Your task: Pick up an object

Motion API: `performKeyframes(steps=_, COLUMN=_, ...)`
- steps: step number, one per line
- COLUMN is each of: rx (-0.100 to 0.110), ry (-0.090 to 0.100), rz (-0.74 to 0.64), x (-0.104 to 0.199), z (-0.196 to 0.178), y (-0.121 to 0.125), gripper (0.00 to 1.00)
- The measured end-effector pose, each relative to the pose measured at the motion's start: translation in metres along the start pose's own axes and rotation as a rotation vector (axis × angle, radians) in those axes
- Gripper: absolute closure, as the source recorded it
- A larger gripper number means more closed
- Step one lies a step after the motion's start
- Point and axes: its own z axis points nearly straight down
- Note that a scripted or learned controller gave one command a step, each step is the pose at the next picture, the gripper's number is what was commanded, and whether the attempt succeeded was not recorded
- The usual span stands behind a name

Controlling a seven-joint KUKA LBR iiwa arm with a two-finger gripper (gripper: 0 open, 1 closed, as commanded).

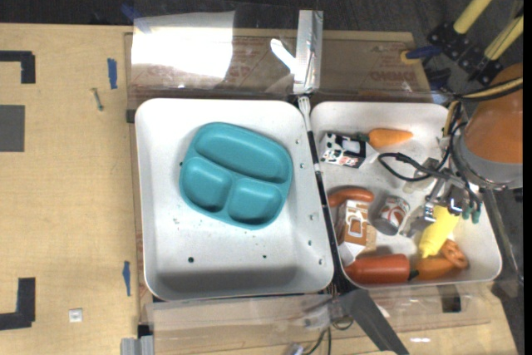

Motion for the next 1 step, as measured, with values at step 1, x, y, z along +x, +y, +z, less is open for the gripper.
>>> performKeyframes(steps=1, rx=-0.002, ry=-0.016, rz=0.035, x=0.0039, z=0.0285, y=-0.0054, gripper=0.0)
